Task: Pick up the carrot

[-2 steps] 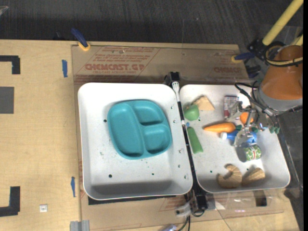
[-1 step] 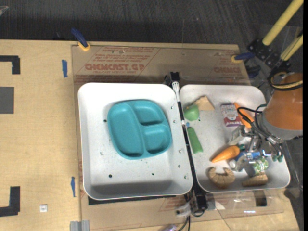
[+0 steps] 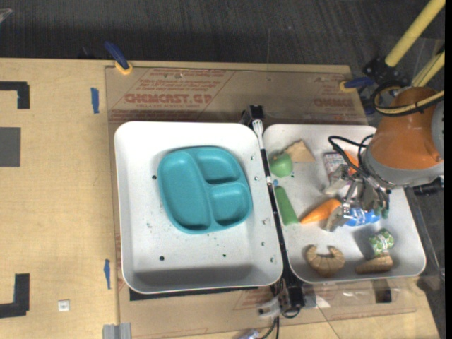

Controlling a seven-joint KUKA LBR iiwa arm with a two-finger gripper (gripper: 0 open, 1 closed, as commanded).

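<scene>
The orange carrot [image 3: 320, 211] lies tilted in the right bin [image 3: 413, 249], thicker end toward the right.

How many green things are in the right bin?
3: a green apple near the top left, a green stick below it, a green-white object lower right. The arm may hide others.

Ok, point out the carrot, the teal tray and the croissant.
carrot [image 3: 318, 212]: camera view, middle of its orange body.
teal tray [image 3: 185, 189]: camera view, floor of its large left compartment.
croissant [image 3: 325, 258]: camera view, middle of its curved brown back.
</scene>
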